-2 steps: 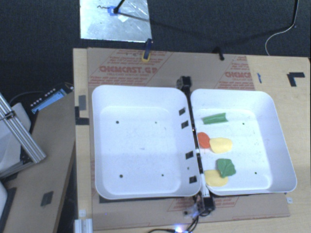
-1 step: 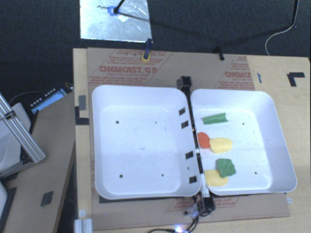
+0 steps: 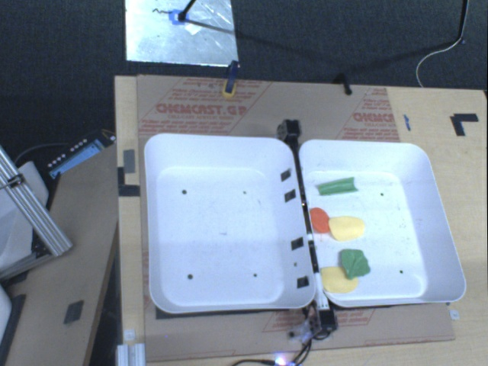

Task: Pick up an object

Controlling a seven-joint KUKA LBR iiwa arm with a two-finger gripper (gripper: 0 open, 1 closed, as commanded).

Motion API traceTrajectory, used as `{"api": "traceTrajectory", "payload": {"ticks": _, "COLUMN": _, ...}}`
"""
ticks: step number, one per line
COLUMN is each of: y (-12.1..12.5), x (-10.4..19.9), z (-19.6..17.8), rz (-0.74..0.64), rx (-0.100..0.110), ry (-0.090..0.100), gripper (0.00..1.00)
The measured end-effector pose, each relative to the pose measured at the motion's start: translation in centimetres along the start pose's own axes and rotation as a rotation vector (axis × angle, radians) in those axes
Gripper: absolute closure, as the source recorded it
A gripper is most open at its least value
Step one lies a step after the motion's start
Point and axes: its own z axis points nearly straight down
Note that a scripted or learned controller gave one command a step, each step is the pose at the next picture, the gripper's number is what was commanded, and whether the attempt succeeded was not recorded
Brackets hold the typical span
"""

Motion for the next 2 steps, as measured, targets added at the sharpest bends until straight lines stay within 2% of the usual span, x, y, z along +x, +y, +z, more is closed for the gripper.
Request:
{"api": "traceTrajectory", "payload": {"ticks": 1, "y": -8.7, "x": -0.1, "z": -0.2, "rz": 0.008, "rx": 0.002, "ry": 0.002, "gripper": 1.0}}
{"api": "traceTrajectory", "payload": {"ticks": 2, "y": -2.3, "x": 0.0, "z": 0.0, "rz": 0.001, "rx": 0.0, "ry": 0.0, "gripper": 1.0}}
